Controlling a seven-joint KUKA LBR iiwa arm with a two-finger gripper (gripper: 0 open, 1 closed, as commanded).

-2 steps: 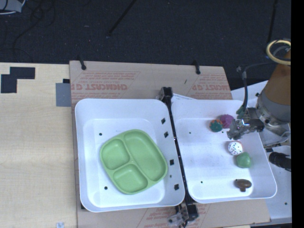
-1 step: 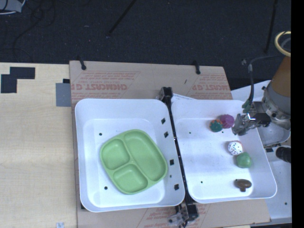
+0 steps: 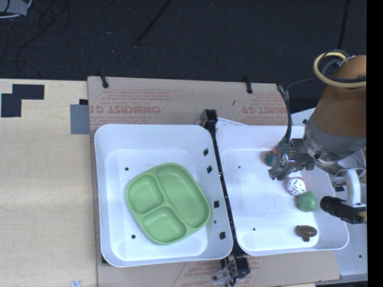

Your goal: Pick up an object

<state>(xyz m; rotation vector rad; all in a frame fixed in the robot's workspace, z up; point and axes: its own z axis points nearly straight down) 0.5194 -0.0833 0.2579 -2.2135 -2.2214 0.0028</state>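
You are at the approach step: the gripper (image 3: 286, 165) hangs over the right bin (image 3: 251, 220), grip state unclear, so next descend onto the white dotted ball (image 3: 295, 186)

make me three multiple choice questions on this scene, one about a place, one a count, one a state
1. Where does the green divided plate lie?
A. left bin
B. right bin
C. on the cardboard

2. How many compartments does the plate have?
A. two
B. three
C. five

3. How does the plate lie?
A. flat, open side up
B. upside down
C. propped on the bin wall

Answers:
1 A, it rests on the floor of the left bin.
2 B, two ridges split it into three wells.
3 A, its wells face the camera.
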